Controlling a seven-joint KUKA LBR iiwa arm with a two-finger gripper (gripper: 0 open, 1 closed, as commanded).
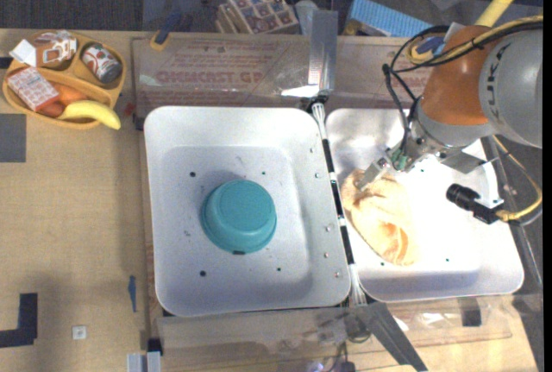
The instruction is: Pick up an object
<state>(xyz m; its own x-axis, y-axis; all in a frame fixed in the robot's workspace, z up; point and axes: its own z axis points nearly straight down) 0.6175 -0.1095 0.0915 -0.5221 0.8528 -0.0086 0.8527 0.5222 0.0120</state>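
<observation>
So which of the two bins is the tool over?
The right bin, holding the floppy tan object; the tool is at that object's upper edge. The left bin holds a teal bowl.

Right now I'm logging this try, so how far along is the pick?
Done: the arm has reached into the right bin, and its gripper sits at the upper edge of the tan, floppy object.
In hand: nothing visibly; that object lies on the bin floor.
Left: the grasp and lift. The teal bowl sits upside down in the left bin.
</observation>
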